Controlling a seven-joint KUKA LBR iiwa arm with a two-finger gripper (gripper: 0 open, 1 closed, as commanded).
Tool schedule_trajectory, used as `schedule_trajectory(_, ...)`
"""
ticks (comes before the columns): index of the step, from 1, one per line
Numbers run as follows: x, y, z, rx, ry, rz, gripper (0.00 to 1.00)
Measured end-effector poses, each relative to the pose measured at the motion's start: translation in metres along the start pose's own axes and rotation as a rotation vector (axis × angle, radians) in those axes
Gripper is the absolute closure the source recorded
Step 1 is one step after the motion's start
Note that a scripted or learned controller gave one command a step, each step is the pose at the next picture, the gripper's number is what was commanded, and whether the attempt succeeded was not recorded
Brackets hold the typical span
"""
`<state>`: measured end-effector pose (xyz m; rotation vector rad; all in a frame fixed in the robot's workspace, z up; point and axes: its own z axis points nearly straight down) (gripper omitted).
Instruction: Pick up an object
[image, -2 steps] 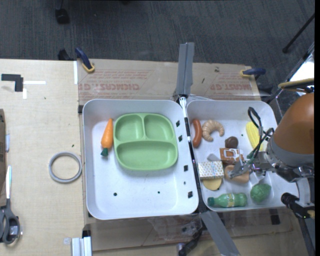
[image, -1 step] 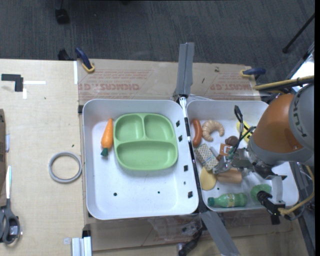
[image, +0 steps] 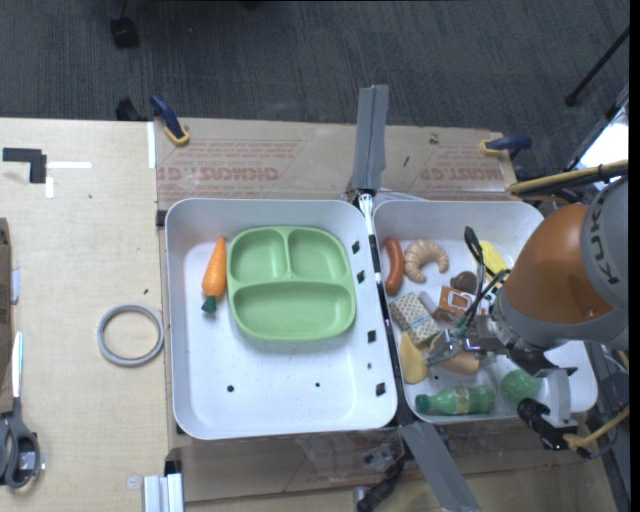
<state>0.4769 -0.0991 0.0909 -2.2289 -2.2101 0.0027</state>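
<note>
While low over the clutter, nothing lifted yet. Reach apparently made, grasp unconfirmed. Gripper (image: 452, 343) down inside the right bin (image: 560, 215), near its middle and a little toward the front wall, with the grey arm (image: 560, 270) and its orange band coming in from the right. Cannot tell whether open or closed on anything: dark cabling and metal parts crowded at the tip, nothing plainly seen clamped there.

Likeliest target, judging by closeness: a small tan piece (image: 463, 364), lying just below the tip and touching it or very nearly so. Impossible to say which. Just beside on the left, a yellow wedge (image: 410, 358); just above that, a patterned block (image: 413, 312). Close above the tip, a small orange-and-white box (image: 458, 300) and a brown lump (image: 465, 283). Farther back in the same bin, a red sausage (image: 392, 262), a croissant (image: 428, 258) and a yellow banana (image: 491, 256). Along the front wall, a green bottle (image: 455, 402) on its side, and a green round toy (image: 519, 385) partly under the wrist.

Left bin (image: 190, 330) well apart from all this — green divided plate (image: 292, 282) in it, toy carrot (image: 213, 270) just beside the plate's left rim.

Left to do, by this reading: confirm a hold on the tan piece or a neighbour, then raise it clear of the bin. Tight packing a risk — easy to nudge the wedge or box instead of gripping one thing cleanly.
</note>
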Motion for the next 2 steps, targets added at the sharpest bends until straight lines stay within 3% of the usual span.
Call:
schedule_trajectory(1, -0.001, 0.0, -0.008, 0.001, 0.0, 0.003, 1.0)
schedule_trajectory(2, 0.085, 0.026, -0.1, 0.0, -0.002, 0.135, 1.0)
